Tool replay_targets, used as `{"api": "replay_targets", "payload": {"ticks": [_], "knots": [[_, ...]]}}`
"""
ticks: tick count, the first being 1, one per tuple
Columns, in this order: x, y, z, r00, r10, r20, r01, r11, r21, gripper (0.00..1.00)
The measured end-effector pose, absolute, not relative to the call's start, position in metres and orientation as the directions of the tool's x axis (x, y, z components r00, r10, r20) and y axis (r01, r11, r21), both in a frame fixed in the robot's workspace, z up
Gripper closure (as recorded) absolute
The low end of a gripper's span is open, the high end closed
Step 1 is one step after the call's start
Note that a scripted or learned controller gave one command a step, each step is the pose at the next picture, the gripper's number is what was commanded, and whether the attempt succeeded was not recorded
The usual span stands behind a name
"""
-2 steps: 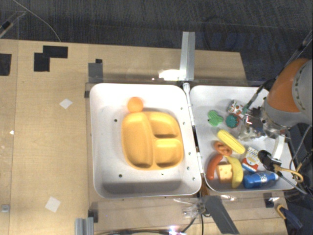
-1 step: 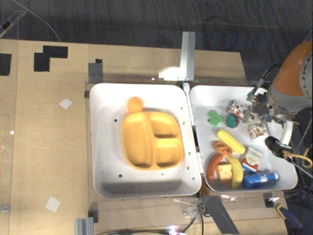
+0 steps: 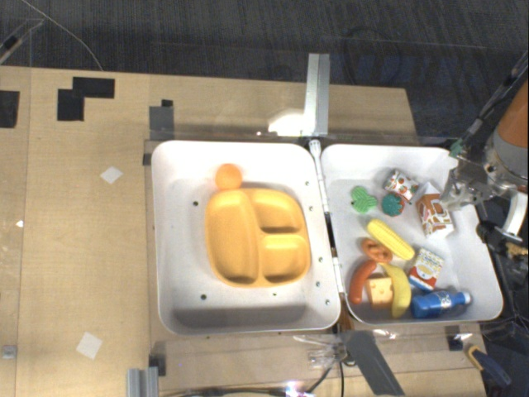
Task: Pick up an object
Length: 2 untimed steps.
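Your hand (image 3: 457,190) sits at the right bin's (image 3: 488,259) far right edge; grip state: cannot tell. Count: one yellow tray (image 3: 254,236), one orange ball (image 3: 229,175), two bananas (image 3: 390,240).

Yellow divided tray (image 3: 252,240) and orange ball (image 3: 228,175) in left white bin (image 3: 178,222).

Glossy yellow plastic tray (image 3: 252,238) in a smooth matt white bin (image 3: 178,222) on a pale wood bench (image 3: 74,246).
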State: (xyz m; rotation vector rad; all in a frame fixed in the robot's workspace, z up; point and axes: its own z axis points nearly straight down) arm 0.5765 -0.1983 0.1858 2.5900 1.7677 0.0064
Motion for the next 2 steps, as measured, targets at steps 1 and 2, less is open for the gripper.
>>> {"api": "replay_targets", "payload": {"ticks": [1,2], "knots": [[0.531,-0.189,0.250,0.868,0.496,0.003,0.496,-0.869,0.003,1.00],[0.528,-0.206,0.090,0.835,0.551,0.009,0.550,-0.835,0.007,1.00]]}}
